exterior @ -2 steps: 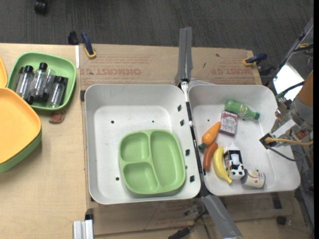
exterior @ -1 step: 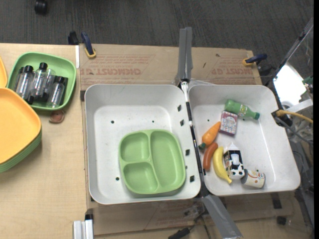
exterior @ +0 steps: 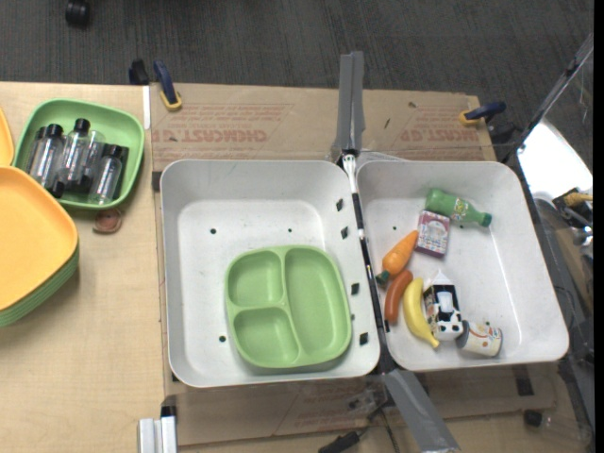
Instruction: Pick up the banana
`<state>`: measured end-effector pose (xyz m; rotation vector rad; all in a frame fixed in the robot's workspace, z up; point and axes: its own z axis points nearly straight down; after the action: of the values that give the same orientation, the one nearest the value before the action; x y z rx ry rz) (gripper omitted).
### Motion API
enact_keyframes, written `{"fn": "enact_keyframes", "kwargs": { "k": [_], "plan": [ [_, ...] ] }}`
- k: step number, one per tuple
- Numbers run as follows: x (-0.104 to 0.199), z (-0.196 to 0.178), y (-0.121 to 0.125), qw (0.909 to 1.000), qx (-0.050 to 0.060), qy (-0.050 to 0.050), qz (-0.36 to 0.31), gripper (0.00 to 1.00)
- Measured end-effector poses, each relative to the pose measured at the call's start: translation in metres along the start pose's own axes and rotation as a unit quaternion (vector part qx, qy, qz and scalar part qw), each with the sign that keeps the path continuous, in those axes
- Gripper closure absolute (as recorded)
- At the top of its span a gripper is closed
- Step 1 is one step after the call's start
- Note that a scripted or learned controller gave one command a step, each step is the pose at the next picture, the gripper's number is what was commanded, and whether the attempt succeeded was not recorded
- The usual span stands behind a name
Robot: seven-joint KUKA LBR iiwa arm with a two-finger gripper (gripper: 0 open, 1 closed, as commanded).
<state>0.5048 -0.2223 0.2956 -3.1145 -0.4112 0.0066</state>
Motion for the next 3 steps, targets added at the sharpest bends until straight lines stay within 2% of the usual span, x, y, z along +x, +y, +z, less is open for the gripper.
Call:
{"fn": "enact_keyframes", "kwargs": {
  "k": [1, 2, 3],
  "plan": [
    [-0.006, 0.008, -0.084, 0.9977, 0.001, 0.000, -0.068, 1.00],
    [-0.014, 0.205, -0.039, 0.9953, 0.001, 0.000, -0.097, 1.00],
    [-0.026, 0.203, -0.009, 0.9993, 0.002, 0.001, -0.038, 1.00]
  ]
}}
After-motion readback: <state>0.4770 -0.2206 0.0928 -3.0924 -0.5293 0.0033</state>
